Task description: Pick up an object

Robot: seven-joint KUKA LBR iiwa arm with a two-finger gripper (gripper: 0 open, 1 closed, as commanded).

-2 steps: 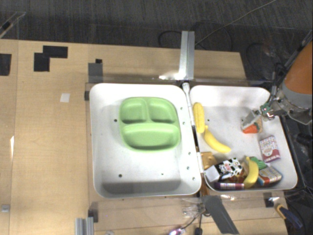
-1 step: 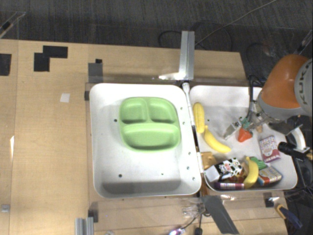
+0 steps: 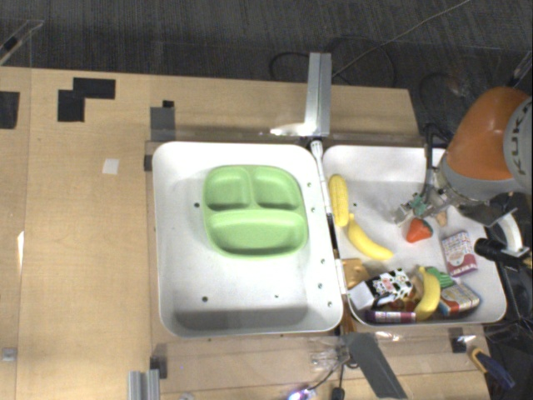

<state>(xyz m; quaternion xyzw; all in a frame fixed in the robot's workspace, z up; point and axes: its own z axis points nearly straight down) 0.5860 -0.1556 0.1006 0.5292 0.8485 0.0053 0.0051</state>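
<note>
Two bins; my gripper [image 3: 422,204] hangs in the right bin [image 3: 375,167], at 12 o'clock from a small orange toy [image 3: 418,231]. I cannot tell its state. I judge the toy light, stiff, smooth: pinch its flat sides.

From my seat at the remote station I list:

- Left white bin [image 3: 171,223], holding a green three-compartment plastic tray [image 3: 253,208].
- Right white bin [image 3: 379,169], with a corn cob [image 3: 338,199], a yellow banana [image 3: 366,241], and an orange-red wedge [image 3: 418,231].
- Front corner clutter: second banana [image 3: 429,292], cow-print carton [image 3: 391,286], small pink packet [image 3: 459,252].
- Gripper [image 3: 423,207] low over the right bin, just above the wedge.
</note>
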